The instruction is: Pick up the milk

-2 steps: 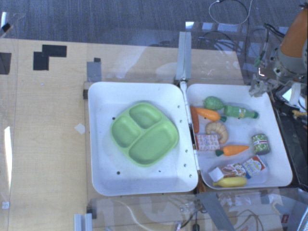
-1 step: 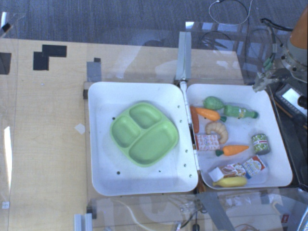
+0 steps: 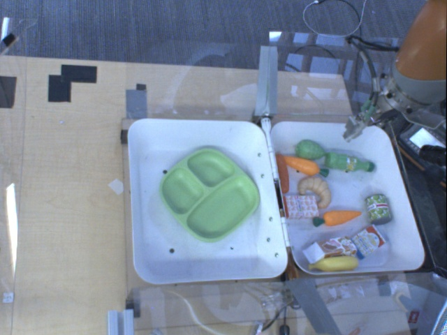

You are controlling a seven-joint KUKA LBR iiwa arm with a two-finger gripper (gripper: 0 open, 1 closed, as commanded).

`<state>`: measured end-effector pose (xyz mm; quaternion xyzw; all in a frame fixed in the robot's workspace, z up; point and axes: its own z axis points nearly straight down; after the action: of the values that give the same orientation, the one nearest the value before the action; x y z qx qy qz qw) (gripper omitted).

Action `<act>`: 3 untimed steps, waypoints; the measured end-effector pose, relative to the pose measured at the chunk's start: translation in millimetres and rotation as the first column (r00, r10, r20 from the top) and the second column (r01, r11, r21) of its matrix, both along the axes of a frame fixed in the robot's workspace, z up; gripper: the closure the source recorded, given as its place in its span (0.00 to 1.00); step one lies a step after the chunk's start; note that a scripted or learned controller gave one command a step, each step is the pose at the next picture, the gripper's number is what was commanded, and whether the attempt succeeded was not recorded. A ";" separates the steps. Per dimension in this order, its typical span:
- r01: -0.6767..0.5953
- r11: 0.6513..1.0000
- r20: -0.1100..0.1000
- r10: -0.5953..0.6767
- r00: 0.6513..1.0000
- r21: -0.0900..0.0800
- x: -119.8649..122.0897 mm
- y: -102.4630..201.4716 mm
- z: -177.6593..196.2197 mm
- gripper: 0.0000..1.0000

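Note:
The milk (image 3: 368,241) is a small white carton with red and green print. It lies on its side near the front right corner of the right bin (image 3: 405,187), touching a second small carton (image 3: 336,246). My gripper (image 3: 354,126) hangs above the far edge of that bin, just behind a green bottle (image 3: 347,162). It is well away from the milk and nothing shows in its grasp. The grey arm with its orange band (image 3: 422,44) comes in from the upper right.
The right bin also holds a green pear (image 3: 309,149), two carrots (image 3: 300,165) (image 3: 336,218), a croissant (image 3: 316,187), a red-and-white packet (image 3: 300,206), a green can (image 3: 377,209) and a banana (image 3: 334,263). In the left bin (image 3: 147,250) lies a green divided plate (image 3: 209,194).

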<state>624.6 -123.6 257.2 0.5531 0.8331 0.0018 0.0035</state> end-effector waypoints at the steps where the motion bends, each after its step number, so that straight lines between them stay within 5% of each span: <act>1: -0.253 0.967 -0.001 0.253 0.967 -0.001 -33.0 35.9 -0.4 1.00; 2: -0.414 0.910 -0.001 0.414 0.910 -0.002 -74.6 73.5 14.6 1.00; 3: -0.693 0.721 -0.001 0.693 0.721 -0.004 -84.1 118.9 -6.4 1.00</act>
<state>540.5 -4.7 250.8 0.2016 0.9795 0.0014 0.0041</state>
